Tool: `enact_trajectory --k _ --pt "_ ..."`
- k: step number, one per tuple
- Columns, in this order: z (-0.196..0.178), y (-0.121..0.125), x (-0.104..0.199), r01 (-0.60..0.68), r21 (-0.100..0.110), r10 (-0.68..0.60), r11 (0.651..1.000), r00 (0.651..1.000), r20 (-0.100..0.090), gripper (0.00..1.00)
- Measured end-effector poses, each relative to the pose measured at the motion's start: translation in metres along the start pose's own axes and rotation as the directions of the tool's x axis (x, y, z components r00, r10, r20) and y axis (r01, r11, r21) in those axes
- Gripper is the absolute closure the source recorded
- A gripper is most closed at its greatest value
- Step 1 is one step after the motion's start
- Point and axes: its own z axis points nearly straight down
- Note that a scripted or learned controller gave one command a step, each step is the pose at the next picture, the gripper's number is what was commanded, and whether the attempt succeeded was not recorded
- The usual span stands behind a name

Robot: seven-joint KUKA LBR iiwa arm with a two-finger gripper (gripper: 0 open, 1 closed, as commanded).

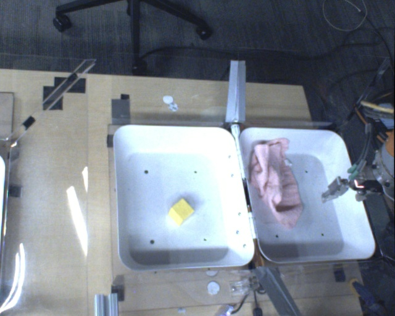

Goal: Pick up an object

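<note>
A small yellow block (181,212) lies in the left bin (133,145), a little below its middle. A crumpled pink cloth (276,182) lies in the left half of the right bin (330,247), reaching from the back wall towards the middle. My gripper (336,188) hangs over the right side of the right bin, coming in from the right edge of the view. It is to the right of the cloth, apart from it, with nothing seen in it.
A metal rail (235,92) runs back from the seam between the two bins. Cables and part of the arm (376,179) crowd the right edge. An office chair base (133,18) stands on the floor beyond the bench.
</note>
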Motion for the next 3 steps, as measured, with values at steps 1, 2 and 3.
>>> enact_trajectory --k 1,2,3 --pt "0.103 -0.011 -0.013 0.083 -0.001 -0.083 0.997 0.997 0.000 0.00" --pt "0.092 -0.009 -0.013 0.085 -0.005 -0.085 0.996 0.996 0.001 1.00" --pt "0.006 -0.010 0.032 0.099 -0.003 -0.099 0.995 0.995 0.001 1.00"
